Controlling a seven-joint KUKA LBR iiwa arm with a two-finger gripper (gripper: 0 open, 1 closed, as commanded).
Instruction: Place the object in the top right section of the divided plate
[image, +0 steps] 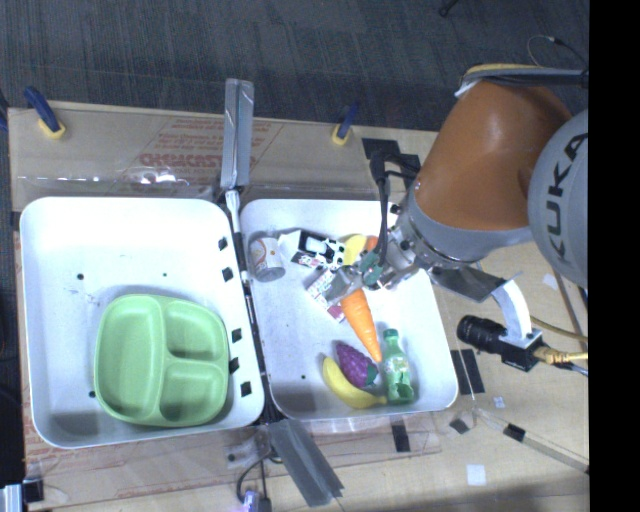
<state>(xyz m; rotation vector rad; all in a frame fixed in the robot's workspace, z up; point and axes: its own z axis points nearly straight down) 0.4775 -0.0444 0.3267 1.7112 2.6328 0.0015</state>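
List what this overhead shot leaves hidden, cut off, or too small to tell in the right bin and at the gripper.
- Gripper: the arm's wrist covers it from above, so the finger state and any hold can't be told.
- Yellow item: mostly hidden by the gripper; identity unclear.
- Banana: partly covered by the purple toy and the green bottle.
- Can: label too small to read.

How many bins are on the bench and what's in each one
2. The left bin holds the green plate. The right bin holds the toys, including a carrot and banana; the arm may hide more.
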